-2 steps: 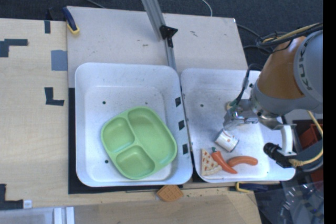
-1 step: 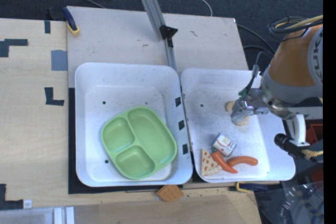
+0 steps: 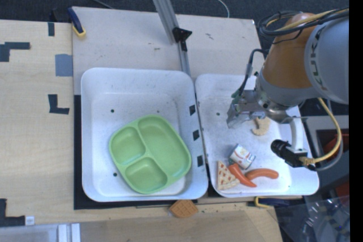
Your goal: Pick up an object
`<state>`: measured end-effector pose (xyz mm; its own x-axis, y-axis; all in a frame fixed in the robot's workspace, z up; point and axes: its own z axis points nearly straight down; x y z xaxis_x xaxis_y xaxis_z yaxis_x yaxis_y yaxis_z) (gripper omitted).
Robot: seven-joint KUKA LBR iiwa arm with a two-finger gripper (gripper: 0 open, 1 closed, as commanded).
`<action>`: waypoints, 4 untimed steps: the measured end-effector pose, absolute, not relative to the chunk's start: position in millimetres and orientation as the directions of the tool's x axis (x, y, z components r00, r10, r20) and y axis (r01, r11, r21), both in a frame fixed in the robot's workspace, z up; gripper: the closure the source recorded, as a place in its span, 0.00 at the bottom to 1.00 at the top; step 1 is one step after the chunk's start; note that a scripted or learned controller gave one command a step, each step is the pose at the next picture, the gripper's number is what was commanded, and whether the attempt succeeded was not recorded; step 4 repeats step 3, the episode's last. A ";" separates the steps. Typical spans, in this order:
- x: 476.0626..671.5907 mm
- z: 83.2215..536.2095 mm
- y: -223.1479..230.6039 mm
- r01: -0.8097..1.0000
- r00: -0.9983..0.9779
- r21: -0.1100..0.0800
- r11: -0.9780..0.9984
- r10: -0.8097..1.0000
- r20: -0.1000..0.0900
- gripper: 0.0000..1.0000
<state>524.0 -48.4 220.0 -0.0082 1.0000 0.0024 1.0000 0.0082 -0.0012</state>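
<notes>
Camera view shows you two white bins side by side on the bench point(image 3: 130, 42). Your arm's hand point(image 3: 239, 115) hangs over the right bin point(image 3: 212, 93), its fingers slightly apart with nothing between them. Just beside it lies a tan biscuit-like piece point(image 3: 261, 126). Nearer the bin's front edge sit a small white carton point(image 3: 243, 156), an orange carrot point(image 3: 258, 175) and a waffle wedge point(image 3: 226, 176). A green divided plate point(image 3: 150, 153) rests in the left bin point(image 3: 91, 122).
</notes>
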 end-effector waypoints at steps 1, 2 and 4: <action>529.5 217.3 -2.4 1.000 -0.007 -0.003 0.007 1.000 0.002 1.00; 546.0 216.1 39.8 1.000 -0.007 -0.002 0.007 1.000 0.001 1.00; 559.0 210.9 98.2 1.000 -0.008 -0.002 0.008 1.000 0.002 1.00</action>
